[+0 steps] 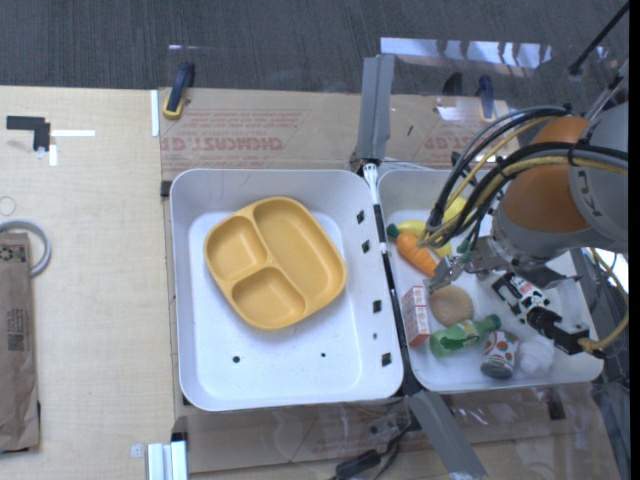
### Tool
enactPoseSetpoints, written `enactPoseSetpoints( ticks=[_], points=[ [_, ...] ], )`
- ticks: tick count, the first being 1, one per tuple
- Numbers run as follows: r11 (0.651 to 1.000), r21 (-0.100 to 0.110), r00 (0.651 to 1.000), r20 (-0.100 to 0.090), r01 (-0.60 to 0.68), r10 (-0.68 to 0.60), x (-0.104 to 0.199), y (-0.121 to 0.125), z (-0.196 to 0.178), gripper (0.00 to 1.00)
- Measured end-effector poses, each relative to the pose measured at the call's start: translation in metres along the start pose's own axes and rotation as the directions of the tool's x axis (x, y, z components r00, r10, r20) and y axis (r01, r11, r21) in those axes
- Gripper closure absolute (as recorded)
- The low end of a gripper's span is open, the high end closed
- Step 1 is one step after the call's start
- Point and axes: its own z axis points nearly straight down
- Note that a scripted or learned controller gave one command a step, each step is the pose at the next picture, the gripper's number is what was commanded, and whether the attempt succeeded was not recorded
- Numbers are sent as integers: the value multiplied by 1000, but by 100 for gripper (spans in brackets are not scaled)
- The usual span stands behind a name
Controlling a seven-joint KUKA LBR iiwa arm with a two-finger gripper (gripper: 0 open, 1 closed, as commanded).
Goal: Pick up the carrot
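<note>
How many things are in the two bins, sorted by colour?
Yellow: 2, divided plate, banana
Orange: 1, carrot
Brown: 1, potato
Green: 1, bottle
Red and white: 2, carton, can
Total: 7

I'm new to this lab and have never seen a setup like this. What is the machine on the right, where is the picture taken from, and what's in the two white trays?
One fixed camera looks down at a slant on a bench. The grey and orange machine is a robot arm reaching in from the right, trailing black cables. Its gripper hangs low in the right bin, just beside the carrot; I cannot tell whether it grips anything. That bin also holds a brownish round item, a small carton, a green item and a small can. The left bin holds a yellow divided plate.
</note>
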Motion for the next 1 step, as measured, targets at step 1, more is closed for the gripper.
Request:
enactPoseSetpoints(
  ticks=[1],
  points=[
    [1000, -1, 1000, 2, -2, 2, -1, 0, -9, 100]
  ],
)
